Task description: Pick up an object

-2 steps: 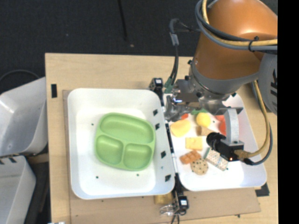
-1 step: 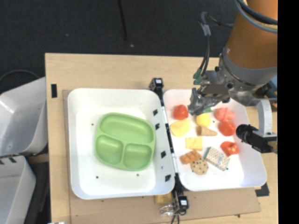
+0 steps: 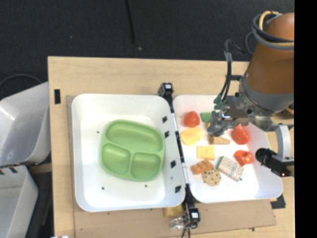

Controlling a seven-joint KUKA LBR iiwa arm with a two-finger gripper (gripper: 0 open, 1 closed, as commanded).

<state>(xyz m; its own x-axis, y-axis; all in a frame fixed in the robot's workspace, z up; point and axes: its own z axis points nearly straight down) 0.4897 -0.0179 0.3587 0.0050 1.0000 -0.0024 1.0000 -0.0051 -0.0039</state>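
Observation:
My gripper (image 3: 216,128) hangs low over the right bin (image 3: 267,185), among a scatter of toy food. Just left of it lie a red tomato-like piece (image 3: 191,118), a small green piece (image 3: 205,117) and a yellow lump (image 3: 191,136). Right under the gripper lies a tan stick-shaped piece (image 3: 221,141), partly hidden by it. A red piece (image 3: 240,134) sits to its right, another red piece (image 3: 243,157) lower down. A yellow cheese block (image 3: 205,152), orange bits (image 3: 200,167), a cookie (image 3: 211,177) and a speckled packet (image 3: 230,168) lie nearer the front.
The left bin (image 3: 89,192) holds a green divided plate (image 3: 132,150). A black divider with clips (image 3: 174,143) runs between the bins. The arm's grey and orange body (image 3: 270,73) looms over the right bin's far side. A black fitting (image 3: 270,160) sticks in at the right.

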